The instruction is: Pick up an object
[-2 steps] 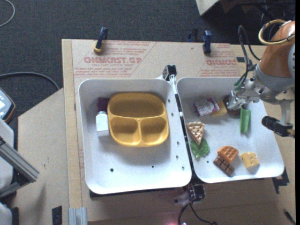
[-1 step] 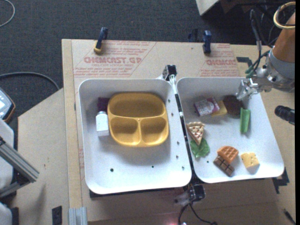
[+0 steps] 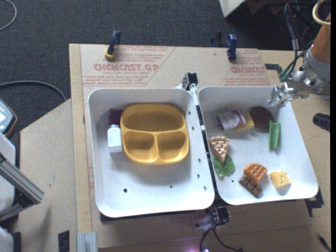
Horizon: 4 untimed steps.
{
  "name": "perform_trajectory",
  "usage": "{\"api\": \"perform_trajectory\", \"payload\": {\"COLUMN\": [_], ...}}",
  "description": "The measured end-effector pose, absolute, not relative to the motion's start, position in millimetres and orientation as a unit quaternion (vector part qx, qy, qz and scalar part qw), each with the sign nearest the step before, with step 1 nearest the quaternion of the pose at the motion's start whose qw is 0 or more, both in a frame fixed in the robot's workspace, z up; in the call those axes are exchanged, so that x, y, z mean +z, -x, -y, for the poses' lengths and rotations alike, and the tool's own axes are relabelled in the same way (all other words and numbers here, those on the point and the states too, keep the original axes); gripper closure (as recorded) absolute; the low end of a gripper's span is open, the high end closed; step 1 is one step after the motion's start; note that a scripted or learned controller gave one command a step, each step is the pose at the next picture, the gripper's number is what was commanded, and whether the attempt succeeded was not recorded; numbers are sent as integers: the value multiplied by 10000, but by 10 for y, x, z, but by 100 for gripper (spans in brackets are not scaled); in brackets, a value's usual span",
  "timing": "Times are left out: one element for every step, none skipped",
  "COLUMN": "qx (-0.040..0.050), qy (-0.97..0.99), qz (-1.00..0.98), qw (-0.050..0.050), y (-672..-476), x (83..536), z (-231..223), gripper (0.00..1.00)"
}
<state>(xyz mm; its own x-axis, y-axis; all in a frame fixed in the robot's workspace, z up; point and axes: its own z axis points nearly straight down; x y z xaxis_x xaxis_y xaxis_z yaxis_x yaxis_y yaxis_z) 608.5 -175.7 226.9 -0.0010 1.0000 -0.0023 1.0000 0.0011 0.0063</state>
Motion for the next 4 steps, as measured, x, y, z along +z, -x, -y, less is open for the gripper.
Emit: {"api": "perform_trajectory", "payload": {"qx": [4,-6,-3,-4], "qy": [-7048,-7055,-7047,-7065], "qz": [-7094,-7087,-7095,-7077], "qw": [-22,-21,-26,-10], "y": [-6034,-5996,-5923,-5936], "x": [2269,2186,2166,2164], "z": [1110,650,37,4], "gripper": [100,100,100,100]}}
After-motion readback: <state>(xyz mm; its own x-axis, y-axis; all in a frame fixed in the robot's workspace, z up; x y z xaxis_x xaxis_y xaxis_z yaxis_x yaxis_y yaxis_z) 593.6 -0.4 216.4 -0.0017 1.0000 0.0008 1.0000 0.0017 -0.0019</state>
